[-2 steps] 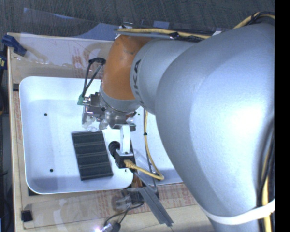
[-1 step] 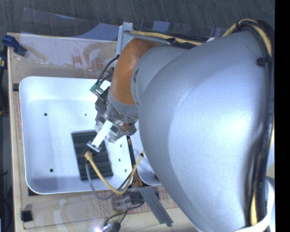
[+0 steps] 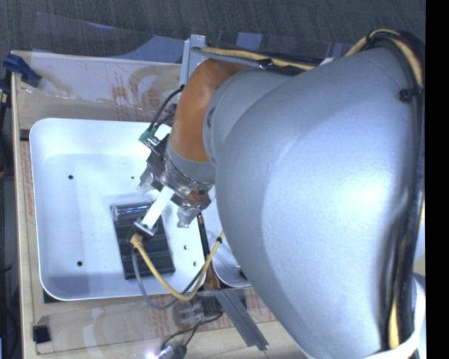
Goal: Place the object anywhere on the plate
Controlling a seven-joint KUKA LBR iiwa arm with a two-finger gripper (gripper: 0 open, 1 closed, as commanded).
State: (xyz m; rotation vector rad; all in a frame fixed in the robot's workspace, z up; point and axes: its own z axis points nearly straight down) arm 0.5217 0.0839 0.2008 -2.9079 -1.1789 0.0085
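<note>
The gripper hangs low over a white bin.
The big grey arm comes in from the right and covers most of the other bin. Its orange band sits just above the gripper. The gripper is near the bin's right side, close to the white floor. I cannot tell if it is open, closed or gripping something. I cannot tell where the object is, because the arm hides a lot. A small round white edge of the plate peeks out below and to the right of the gripper, under the arm.
</note>
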